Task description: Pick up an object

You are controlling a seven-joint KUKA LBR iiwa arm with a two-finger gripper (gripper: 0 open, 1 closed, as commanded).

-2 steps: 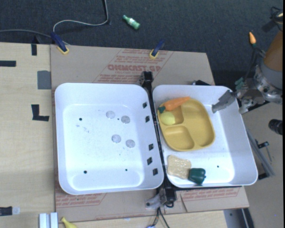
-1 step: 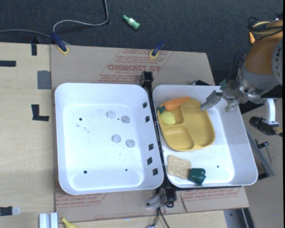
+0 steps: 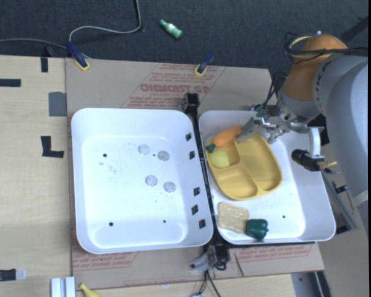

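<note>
Yellow divided plate sits in the right bin, tilted across its middle. A yellow-green round fruit lies in the plate's upper-left compartment, touching an orange carrot that rests over the plate's upper-left rim. Near the bin's front edge: a tan cracker-like slab with a dark green pepper just beside it, touching its right corner. The tool hangs over the plate's upper rim, just right of the carrot; can't tell whether it is open or closed, nothing visibly gripped. Left bin shows a few grey spots on its floor. Both bins sit on cardboard on the worktop. Small green object lies on the dark floor beyond.
</note>
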